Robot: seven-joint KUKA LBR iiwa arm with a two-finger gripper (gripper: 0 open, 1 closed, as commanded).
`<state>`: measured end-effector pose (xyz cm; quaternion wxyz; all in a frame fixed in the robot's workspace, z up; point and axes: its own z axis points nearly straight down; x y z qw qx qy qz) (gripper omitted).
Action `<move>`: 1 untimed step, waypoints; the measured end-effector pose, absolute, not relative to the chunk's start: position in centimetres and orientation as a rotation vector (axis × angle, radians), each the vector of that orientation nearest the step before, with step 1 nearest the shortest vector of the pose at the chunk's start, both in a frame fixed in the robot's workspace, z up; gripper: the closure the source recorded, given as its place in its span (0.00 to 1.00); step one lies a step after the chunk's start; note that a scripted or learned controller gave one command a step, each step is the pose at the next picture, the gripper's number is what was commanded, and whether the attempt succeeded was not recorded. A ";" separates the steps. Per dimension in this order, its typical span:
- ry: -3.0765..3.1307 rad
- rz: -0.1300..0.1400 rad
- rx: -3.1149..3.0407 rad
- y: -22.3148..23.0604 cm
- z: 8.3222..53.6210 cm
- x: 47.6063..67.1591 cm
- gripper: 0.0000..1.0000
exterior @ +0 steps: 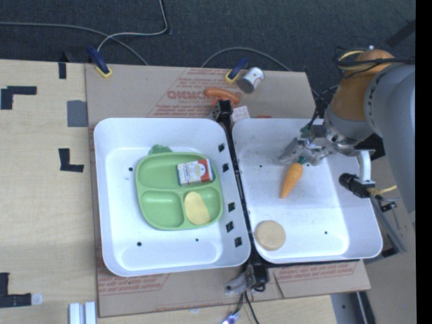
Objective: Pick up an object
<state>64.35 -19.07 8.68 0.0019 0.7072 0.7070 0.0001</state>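
**Carrot lies at the gripper's tips in the right bin**

In the left shallow white plastic bin [115,181] sits a light green plastic plate with three compartments [179,190]. Its upper compartment holds a small white carton with red and blue print [194,173], lying flat. Its lower right compartment holds a pale yellow oval piece [197,208]. The lower left compartment of the plate is bare green.

Between the two bins runs a dark seam with black clips. Above it, on the brown cardboard sheet [135,93], lies a small orange sausage-shaped thing [223,94], and just beside that a grey cylinder [250,79].

In the right shallow white plastic bin [337,238], a round tan disc [270,235] rests near the lower left corner, well apart from everything else. Nearer the middle lies a small orange toy carrot [291,179], tilted, its thin end pointing down and left and its thick end up and right.

The two-finger gripper [302,152] hangs over the upper part of that bin, with the grey arm and its orange band [358,90] behind it to the right. Its fingers stand spread apart, with nothing between them. The carrot's thick end lies just below the fingertips, touching or nearly touching them; which cannot be told.
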 end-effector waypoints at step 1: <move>2.219 0.001 2.218 -15.5 8.7 61.5 0.00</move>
